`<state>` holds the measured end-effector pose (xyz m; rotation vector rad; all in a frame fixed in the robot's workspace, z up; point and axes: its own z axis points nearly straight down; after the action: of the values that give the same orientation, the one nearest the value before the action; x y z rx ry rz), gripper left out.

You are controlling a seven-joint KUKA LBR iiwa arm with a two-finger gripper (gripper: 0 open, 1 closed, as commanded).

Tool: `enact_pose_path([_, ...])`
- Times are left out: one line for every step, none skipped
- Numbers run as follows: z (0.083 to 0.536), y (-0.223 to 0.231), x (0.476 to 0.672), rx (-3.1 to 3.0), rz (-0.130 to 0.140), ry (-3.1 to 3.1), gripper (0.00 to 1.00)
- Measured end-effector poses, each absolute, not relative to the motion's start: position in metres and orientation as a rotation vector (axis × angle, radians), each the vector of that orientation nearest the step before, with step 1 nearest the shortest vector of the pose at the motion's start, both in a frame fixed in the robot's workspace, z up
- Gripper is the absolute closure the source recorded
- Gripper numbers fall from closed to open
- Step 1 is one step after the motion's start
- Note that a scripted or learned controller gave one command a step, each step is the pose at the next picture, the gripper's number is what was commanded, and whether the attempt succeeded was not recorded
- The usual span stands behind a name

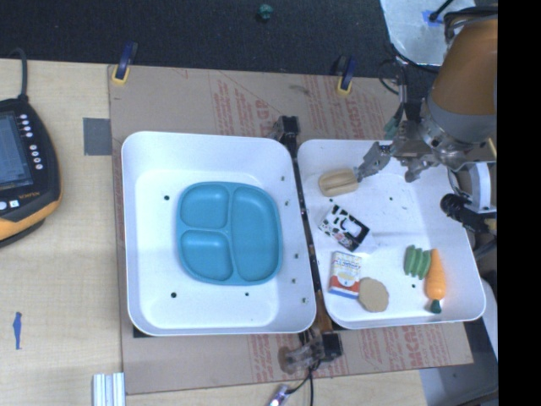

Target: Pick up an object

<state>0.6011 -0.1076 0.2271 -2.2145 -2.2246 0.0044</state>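
Note:
My gripper [392, 167] hangs over the far part of the right bin [397, 205], its two fingers spread apart and open with nothing between them. The left fingertip [368, 166] sits just right of a tan bread-like piece [336, 181]. Nearer the front of that bin lie a black-and-white patterned item [344, 226], a small white, red and blue carton [345, 275], a round tan cookie [373, 294], a green vegetable [416, 260] and an orange carrot [435, 279].
The left bin [152, 176] holds a blue divided plate [230, 231]. A handheld control pendant [21, 172] lies on the bench at far left. Clamps [124, 62] pin the cardboard sheet at the back edge.

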Motion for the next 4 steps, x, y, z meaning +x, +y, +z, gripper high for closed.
enact_pose_path([0.14,-0.102,0.582,-2.214,0.008,-2.224,0.0])
enact_pose_path([0.109,-0.1,0.567,-2.222,-0.017,-2.234,0.0])
enact_pose_path([0.105,-0.099,0.56,-2.234,-0.038,-2.245,0.0])
enact_pose_path([0.104,-0.095,0.613,-2.226,-0.02,-2.235,0.0])
